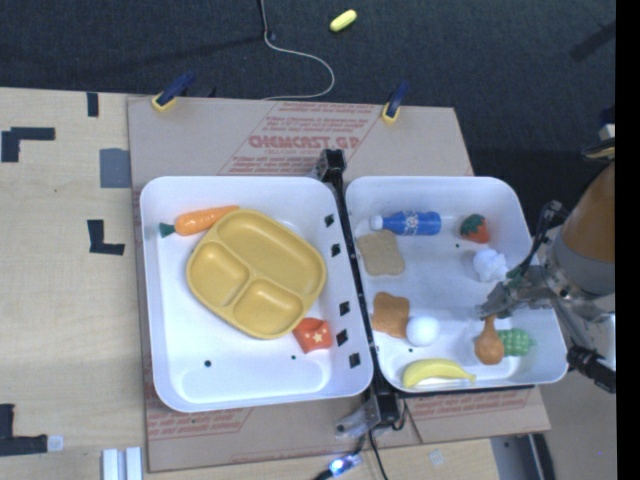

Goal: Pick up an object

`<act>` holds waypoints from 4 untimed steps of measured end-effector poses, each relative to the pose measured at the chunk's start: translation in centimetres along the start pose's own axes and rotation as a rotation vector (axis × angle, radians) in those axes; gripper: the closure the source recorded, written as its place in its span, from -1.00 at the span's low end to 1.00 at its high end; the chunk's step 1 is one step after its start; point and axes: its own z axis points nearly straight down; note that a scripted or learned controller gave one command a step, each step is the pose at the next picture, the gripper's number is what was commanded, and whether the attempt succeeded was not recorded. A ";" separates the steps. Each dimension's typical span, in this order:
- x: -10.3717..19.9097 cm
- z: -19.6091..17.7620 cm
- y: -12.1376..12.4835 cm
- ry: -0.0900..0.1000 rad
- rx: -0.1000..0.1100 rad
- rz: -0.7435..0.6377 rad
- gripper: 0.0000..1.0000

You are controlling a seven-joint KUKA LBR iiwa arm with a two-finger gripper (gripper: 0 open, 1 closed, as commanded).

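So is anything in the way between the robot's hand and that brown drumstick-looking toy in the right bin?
Nothing visible is. The hand hangs just above the drumstick, with bare bin floor around it. The green toy lies right beside the drumstick and the white ball sits farther back.

— What's under me right now?

— A brown drumstick (488,345), knob end down toward the near wall of the right bin (520,208), thin end pointing up. Just beside it on the right sits a green lumpy piece (516,343), touching or nearly so.

— And around that?

— A yellow banana (437,373) lies flat along the near wall, curved ends up. A white ball (423,330) rests just above it, next to a tan toast slice (390,315). Further up, a white fluffy piece (489,263).
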 end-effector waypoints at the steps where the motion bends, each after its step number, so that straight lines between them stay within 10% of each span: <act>1: 0.1 -4.2 -0.2 0.000 0.000 -0.001 1.00; 2: 0.1 -8.9 -0.1 -0.001 -0.001 -0.001 1.00; 4: 10.1 -7.1 4.9 0.001 0.003 -0.006 1.00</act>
